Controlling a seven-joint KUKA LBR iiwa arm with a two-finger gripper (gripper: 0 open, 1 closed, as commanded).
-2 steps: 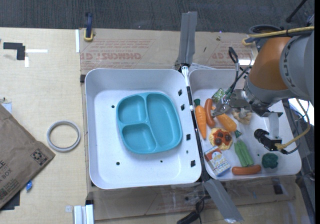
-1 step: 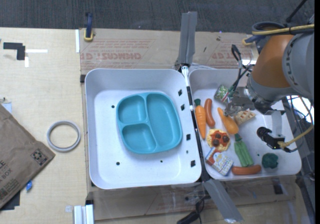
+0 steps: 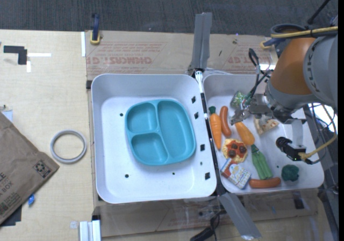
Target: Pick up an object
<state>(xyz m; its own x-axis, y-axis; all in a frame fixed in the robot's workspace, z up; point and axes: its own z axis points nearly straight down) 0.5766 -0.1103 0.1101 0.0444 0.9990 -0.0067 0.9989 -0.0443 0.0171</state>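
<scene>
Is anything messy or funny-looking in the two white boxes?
A little. The blue plate sits crooked in the left bin. In the right bin, the toy food lies jumbled, with the carrot pushed against the wall nearest the plate. Nothing looks spilled or broken.

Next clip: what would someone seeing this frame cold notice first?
Probably the turquoise divided plate, lying alone in the left bin. Next, the colourful heap of toy food in the right bin: a carrot, a sausage, a pizza slice and a green bottle. Over that bin's far side hangs the arm with its orange band, its gripper low among the items.
</scene>
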